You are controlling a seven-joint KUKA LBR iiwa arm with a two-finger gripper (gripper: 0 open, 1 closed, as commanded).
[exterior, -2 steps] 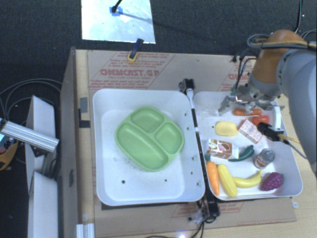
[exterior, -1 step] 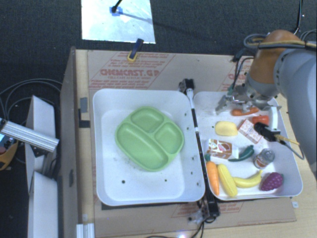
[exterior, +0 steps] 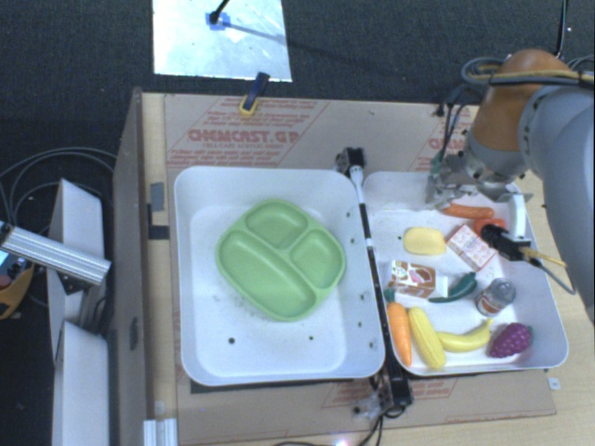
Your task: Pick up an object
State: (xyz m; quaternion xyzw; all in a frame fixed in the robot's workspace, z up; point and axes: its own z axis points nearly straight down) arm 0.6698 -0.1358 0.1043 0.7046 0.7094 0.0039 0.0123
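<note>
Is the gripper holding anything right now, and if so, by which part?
Cannot be told. The two-finger gripper sits low over the right white bin's far edge, beside an orange carrot-like toy; nothing visibly sits in it.

Off-task surroundings on my feed.

I see the left bin [exterior: 200, 342] holding a green divided plate [exterior: 281, 259], tilted a little across its floor. A cardboard sheet [exterior: 279, 128] with red lettering lies under both bins on the tabletop [exterior: 130, 249]. Beyond it a shiny square sheet [exterior: 186, 26] rests on the dark floor, and black cables [exterior: 37, 179] loop at far left beside a grey metal rail [exterior: 56, 256].
</note>
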